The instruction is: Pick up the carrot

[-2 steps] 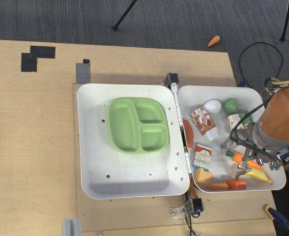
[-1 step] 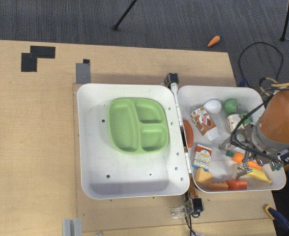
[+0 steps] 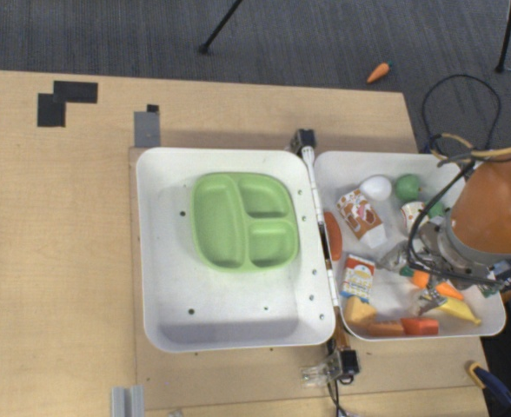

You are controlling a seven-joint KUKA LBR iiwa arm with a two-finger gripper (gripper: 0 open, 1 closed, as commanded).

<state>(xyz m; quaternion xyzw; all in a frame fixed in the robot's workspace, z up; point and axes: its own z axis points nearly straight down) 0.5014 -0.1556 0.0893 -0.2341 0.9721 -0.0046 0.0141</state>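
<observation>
The gripper (image 3: 429,287) is hanging low over the right bin (image 3: 386,165), probably because the carrot (image 3: 436,286) is lying just under it among the other toys; I cannot tell how it is set, as the wrist is hiding it. The carrot seems to be lying flat, its long axis pointing toward the bin's near right corner.

- My tabletop (image 3: 56,259) is pale wood, with dark floor beyond its far edge.
- Two shallow white bins sit on it side by side, touching: the left bin (image 3: 164,233) and the right bin (image 3: 342,168).
- I see black patches (image 3: 64,102) on the far-left corner.
- A small grey block (image 3: 147,129) stands just behind the left bin.
</observation>
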